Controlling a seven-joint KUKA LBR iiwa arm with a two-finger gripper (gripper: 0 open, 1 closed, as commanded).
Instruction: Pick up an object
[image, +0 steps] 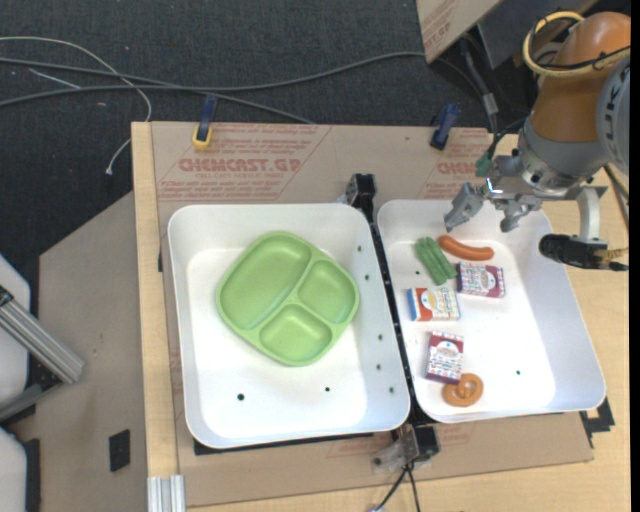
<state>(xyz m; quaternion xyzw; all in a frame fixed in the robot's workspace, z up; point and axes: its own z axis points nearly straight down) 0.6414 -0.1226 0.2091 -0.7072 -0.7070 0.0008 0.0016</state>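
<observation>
**Gripper hanging spread above the toy sausage in the right-hand bin**

From the overhead camera, the arm is reaching in from the right and its gripper (488, 208) is hanging over the far end of the right bin (575, 330), fingers standing apart with nothing between them. Just below it the toy sausage (467, 248) is lying crosswise on the bin floor, with the green pod (434, 259) angling beside it, close to its left end, though I cannot tell whether they touch. Nearer to me three small cartons are sitting: one (482, 281) just under the sausage, one (432, 303) beside the divider, one (445, 357) lower down, with a small orange ring (464, 389) touching its bottom edge. The left bin (190, 300) is holding a green divided plate (288, 297).

The sausage looks the likeliest target. I am guessing it is light, hard moulded plastic, smooth and rounded, so it may be inclined to roll or squirt out of a pinch. Closing across its narrow middle, fingers square to its length, seems safest; the carton just beside it is crowding the near side.
</observation>
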